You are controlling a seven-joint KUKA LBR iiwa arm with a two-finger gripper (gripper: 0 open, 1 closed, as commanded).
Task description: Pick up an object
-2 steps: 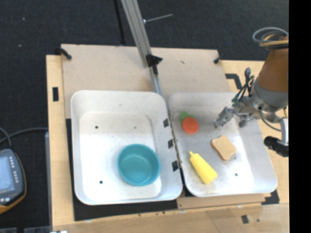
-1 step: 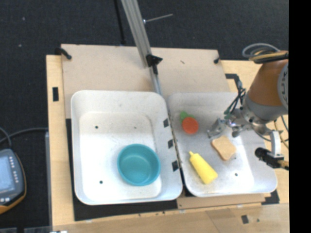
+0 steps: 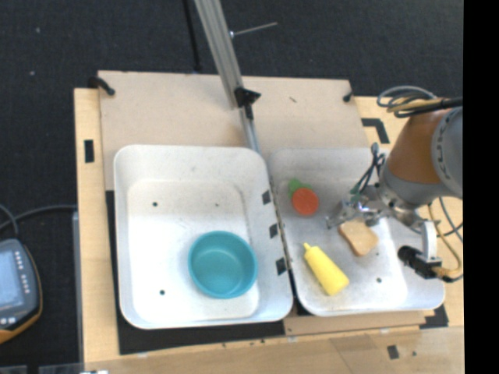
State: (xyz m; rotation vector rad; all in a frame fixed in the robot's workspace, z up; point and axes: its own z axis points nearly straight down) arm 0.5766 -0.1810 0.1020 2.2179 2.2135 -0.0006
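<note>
The right bin (image 3: pixel 390 291) holds three objects. A red-orange round piece with a green top (image 3: pixel 304 200) lies near its left wall. Toward the front left, a yellow bottle (image 3: pixel 324 269) lies on its side. A tan, bread-like chunk (image 3: pixel 359 239) rests in the middle. My gripper (image 3: pixel 357 213) reaches in from the right and hangs low, just above the far edge of the tan chunk. Whether it touches the chunk is unclear. The grey arm with its orange band (image 3: pixel 413 150) stands over the bin's right side.
In the left bin (image 3: pixel 156 178), a teal bowl (image 3: pixel 222 264) sits near the front right. A slanted metal pole (image 3: pixel 226 53) rises behind the bins. Black cables and a clamp (image 3: pixel 421 262) hang by the right bin's right wall.
</note>
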